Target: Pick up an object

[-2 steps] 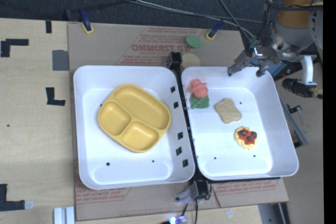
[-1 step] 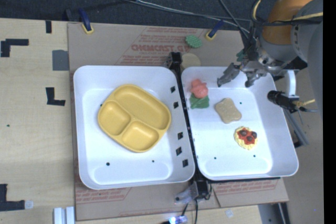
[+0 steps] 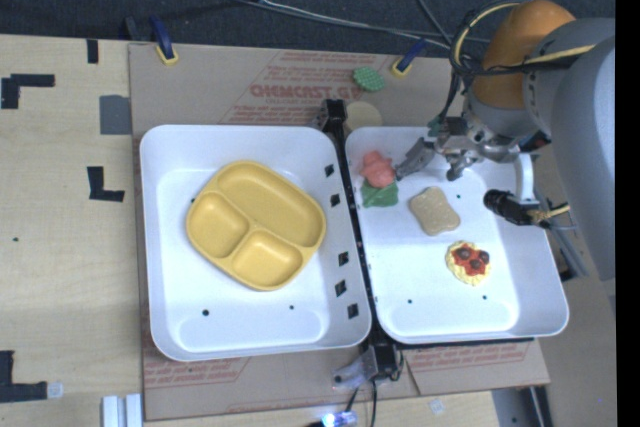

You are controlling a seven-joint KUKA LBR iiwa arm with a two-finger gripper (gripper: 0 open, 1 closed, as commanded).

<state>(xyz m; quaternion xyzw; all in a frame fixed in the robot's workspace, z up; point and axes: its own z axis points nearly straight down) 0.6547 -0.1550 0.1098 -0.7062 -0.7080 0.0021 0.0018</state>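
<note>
- The surface (image 3: 60, 215) carries two shallow white bins side by side on a sheet of printed cardboard (image 3: 290, 90).
- The left bin (image 3: 165, 315) holds a yellow divided tray (image 3: 256, 224), lying at a slant near its middle.
- The right bin (image 3: 530, 310) holds three small things: a pink and green toy (image 3: 377, 179) near its upper left corner, a tan bread-like piece (image 3: 434, 211) just to the right of it, and a small yellow disc with red and dark topping (image 3: 468, 262) lower down.
- The grey arm (image 3: 560, 85) with its orange band reaches in from the right.
- The pincer (image 3: 430, 158) hangs over the upper part of the right bin, between the pink and green toy and the bread-like piece; its fingers (image 3: 411, 160) stand apart, with nothing between them.
- A small green object (image 3: 368, 78) lies on the cardboard beyond the bins.
</note>
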